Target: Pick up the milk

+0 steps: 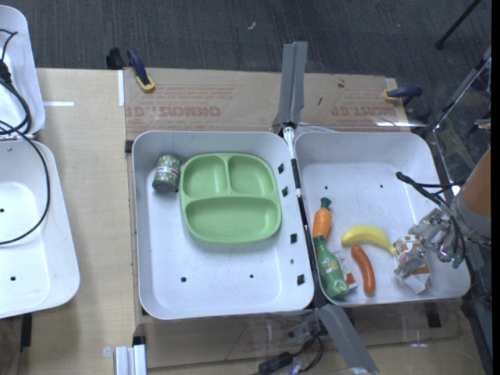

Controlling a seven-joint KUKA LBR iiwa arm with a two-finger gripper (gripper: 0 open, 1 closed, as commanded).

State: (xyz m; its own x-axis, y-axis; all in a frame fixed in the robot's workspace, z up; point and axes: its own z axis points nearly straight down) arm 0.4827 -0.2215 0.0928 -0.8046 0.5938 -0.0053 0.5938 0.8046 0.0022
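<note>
We read the scene from the left: the left bin holds a small green-labelled can lying near its upper left corner, just beside a green divided plate whose three compartments carry nothing.

Across the central divider, the right bin gathers its contents along the lower half: a toy carrot stands above a green bottle close to the divider, then a red sausage with a yellow banana touching its upper end.

Further right, near the bin's lower right corner, we take the small white carton with orange print to be the milk, tilted on its side.

At the far right the gripper sits low over the carton's upper right edge, with the arm's wrist reaching in at the frame's edge.

We judge this to be the grasp step. Whether the tool is spread or closed, we cannot tell amid cables and glare. The next move, in our judgement, calls for a firm closure on the carton, then a straight lift.
</note>
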